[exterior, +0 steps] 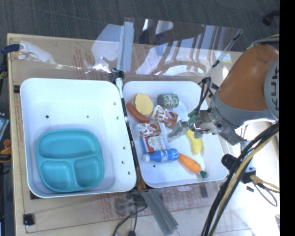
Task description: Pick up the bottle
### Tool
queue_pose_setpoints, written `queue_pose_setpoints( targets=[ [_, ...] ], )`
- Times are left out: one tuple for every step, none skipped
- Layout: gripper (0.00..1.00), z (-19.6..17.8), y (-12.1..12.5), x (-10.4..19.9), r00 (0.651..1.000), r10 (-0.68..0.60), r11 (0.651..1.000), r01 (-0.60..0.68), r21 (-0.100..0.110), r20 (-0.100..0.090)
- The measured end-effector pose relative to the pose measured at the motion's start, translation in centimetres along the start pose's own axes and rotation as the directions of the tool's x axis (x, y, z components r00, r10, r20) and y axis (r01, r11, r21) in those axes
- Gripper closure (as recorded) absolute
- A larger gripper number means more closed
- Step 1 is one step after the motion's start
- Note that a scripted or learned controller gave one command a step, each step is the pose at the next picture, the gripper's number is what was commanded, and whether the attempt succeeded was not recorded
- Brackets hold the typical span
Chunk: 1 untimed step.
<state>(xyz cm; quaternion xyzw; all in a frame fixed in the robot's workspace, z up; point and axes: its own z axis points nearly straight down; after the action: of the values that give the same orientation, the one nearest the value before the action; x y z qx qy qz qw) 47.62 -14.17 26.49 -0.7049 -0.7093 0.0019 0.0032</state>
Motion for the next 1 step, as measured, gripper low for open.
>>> queue_pose_setpoints(
  targets=[
    [0.0,15.51,0.07,3.33,0.986,0.168,0.986,-0.168,-0.004,0.001]
  ],
)
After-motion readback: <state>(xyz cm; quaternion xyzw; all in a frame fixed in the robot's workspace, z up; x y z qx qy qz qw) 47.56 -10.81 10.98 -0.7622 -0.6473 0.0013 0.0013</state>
